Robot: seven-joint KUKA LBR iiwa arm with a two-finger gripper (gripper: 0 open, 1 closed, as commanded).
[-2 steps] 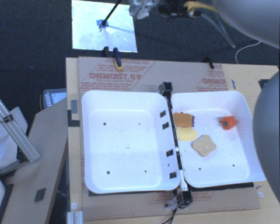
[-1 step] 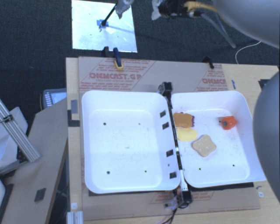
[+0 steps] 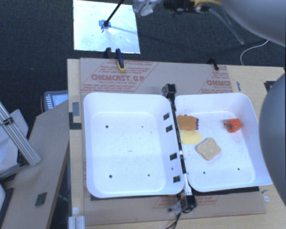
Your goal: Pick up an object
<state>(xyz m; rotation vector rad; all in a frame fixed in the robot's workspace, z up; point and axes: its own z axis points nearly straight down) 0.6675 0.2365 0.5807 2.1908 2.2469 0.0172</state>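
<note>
The right white bin (image 3: 250, 176) holds several small things. An orange-brown piece with a purple edge (image 3: 187, 122) lies near its left wall, and a flat yellow piece (image 3: 191, 137) touches it just below. A tan toast-shaped slice (image 3: 208, 149) sits beside the yellow piece. A red-orange vegetable with a green stem (image 3: 232, 125) lies apart toward the right wall. My gripper (image 3: 144, 6) is at the top edge of the view, far beyond the bins and high above the bench, with nothing seen in it.
The left white bin (image 3: 89, 134) adjoins the right one along a clipped middle seam (image 3: 176, 147). Grey arm links blur across the top right (image 3: 254, 18) and right edge (image 3: 273, 129). A shiny plate (image 3: 106, 27) lies behind the bench, and a metal rail (image 3: 18, 138) lies at the left.
</note>
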